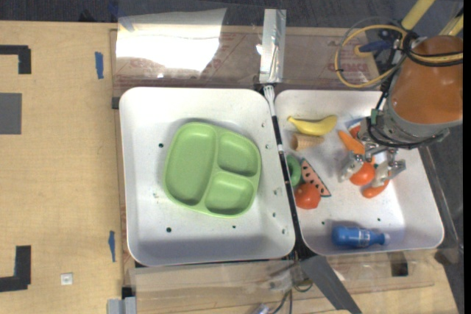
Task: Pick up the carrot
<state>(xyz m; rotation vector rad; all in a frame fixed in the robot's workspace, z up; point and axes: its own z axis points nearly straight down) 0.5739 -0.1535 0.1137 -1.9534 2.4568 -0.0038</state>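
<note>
Fingers (pixel 352 170) astride orange carrot (pixel 363 174), unlabelled.

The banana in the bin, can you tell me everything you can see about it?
The banana is a small yellow toy, smooth and probably plastic, curved like a smile. It lies flat on its side near the top left corner of the right bin, running left to right. Just below its left end sits a small tan piece that looks to be touching it. Nothing grips it; the gripper is lower and to the right.
</note>
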